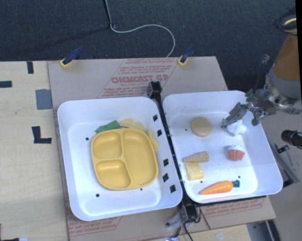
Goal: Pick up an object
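Note:
The right bin [263, 179] holds a round tan bun [200, 126], a small white object [238, 129], a red strawberry-like toy [236, 153], a tan cracker piece [196, 157], a yellow cheese block [194, 171] and an orange carrot [216, 188]. My gripper [242, 120] hangs over the bin's upper right part, open, with its fingers spread to either side above the white object. Nothing is lifted between the fingers. The bun lies just left of the left finger.
The left bin [70, 149] carries a yellow divided plate [125, 159], with a green leaf [106, 127] and a pale yellow item [133, 125] behind it. A black divider [165, 142] separates the bins. Two clamps [70, 57] pin the cardboard at the back.

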Robot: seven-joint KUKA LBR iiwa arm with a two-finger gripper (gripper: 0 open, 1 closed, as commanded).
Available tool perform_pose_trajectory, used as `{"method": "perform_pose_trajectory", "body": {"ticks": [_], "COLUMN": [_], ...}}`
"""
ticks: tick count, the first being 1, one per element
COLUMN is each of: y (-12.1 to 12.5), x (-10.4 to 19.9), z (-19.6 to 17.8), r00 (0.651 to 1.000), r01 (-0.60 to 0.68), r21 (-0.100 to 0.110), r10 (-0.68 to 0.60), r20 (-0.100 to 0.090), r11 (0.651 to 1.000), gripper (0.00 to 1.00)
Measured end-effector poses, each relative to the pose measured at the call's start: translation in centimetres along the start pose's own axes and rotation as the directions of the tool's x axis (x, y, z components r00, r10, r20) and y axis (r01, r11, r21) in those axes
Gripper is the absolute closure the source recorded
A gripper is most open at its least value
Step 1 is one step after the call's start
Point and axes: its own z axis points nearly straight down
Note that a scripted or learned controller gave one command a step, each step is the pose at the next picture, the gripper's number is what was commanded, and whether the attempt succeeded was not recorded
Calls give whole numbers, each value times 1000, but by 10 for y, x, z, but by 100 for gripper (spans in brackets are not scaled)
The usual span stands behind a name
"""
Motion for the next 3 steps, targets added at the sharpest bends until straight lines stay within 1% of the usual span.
{"method": "perform_pose_trajectory", "body": {"ticks": [1, 2, 3], "y": [-30, -26, 21], "x": [-27, -26, 76], "z": [117, 102, -1], "r00": [1000, 1000, 1000], "r01": [-4, 0, 11], "r21": [11, 3, -13], "r10": [4, 0, -11], "r20": [-3, -1, 1], "r11": [1000, 1000, 1000], "gripper": [0, 100, 100]}}
